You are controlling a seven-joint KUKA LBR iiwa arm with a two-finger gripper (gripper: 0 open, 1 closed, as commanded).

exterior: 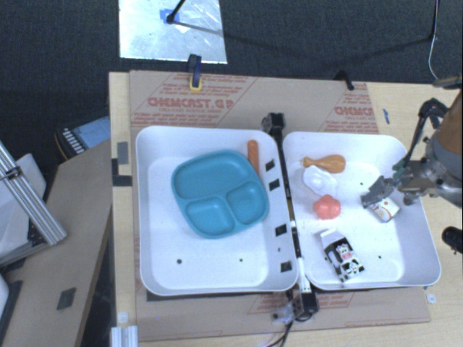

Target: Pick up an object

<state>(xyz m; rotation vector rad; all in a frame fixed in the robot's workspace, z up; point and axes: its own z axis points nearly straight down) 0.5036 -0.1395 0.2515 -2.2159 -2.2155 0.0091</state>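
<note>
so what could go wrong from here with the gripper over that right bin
1. The gripper sits over a small white and orange object close to the right white bin's far wall, so the wall may crowd the fingers and the grasp could slip.
2. The red rounded toy, the clear crumpled plastic piece and the tan drumstick-shaped toy lie clustered nearby; a sideways sweep might knock them.

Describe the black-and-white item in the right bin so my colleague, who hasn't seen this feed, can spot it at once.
Start at the right bin and go to its near edge. The small box lies there, below the red toy. It alone there is boxy with black-and-white patches; its neighbours are rounded and plain-coloured.
</note>
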